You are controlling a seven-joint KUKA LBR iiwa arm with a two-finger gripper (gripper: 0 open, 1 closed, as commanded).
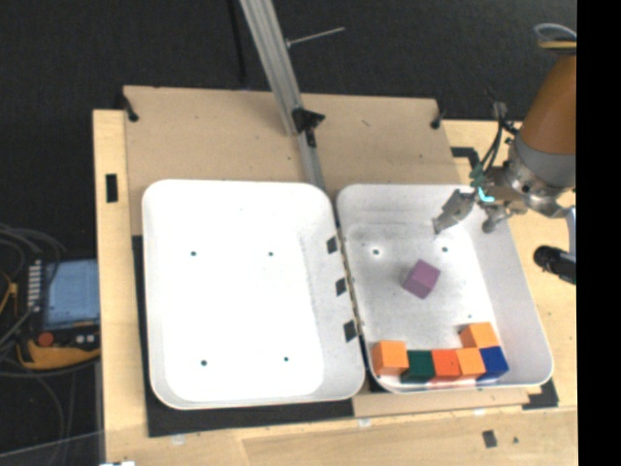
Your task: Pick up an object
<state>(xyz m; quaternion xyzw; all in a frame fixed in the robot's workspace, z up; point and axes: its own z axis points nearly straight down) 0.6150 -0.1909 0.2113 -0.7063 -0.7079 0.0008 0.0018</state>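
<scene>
A row of blocks [441, 359] — orange, green, blue — lies packed along the near wall of the right bin [514, 289]. The purple block [421, 279] sits alone mid-bin, the likelier target. The gripper [468, 212] hangs over the bin's far edge, so the block lies toward the camera and slightly left — whether the gripper stands wide or closed cannot be told.

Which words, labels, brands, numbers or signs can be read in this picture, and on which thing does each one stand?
None can be read.
The purple block, the row of coloured blocks and both white bins bear no print that I can see.
The blue device beside the bench may carry markings, but they are too small and blurred to read.
</scene>
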